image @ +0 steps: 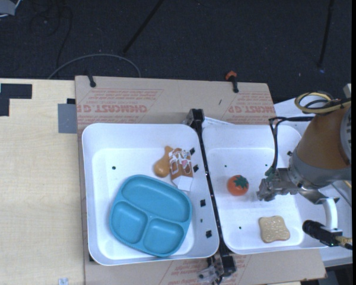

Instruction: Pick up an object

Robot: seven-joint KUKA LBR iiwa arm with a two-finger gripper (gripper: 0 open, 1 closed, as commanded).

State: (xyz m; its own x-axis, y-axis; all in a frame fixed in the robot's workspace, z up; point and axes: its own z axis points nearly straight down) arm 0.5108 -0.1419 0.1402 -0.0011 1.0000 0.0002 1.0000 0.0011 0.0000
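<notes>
While the tool (pixel 268 190), grip unclear, hovers, one tomato (pixel 238 184) and one cracker (pixel 274 228) lie nearby

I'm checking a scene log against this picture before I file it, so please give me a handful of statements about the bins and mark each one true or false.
1. The blue divided plate lies in the left bin. True.
2. The tomato sits on the blue divided plate. False: it lies on the floor of the right bin.
3. The slice of toast lies in the right bin, nearer the camera than the tomato. True.
4. The gripper is over the left bin. False: it is over the right bin, just right of the tomato.
5. The gingerbread man lies in the right bin. False: it is in the left bin, beyond the plate.
</notes>
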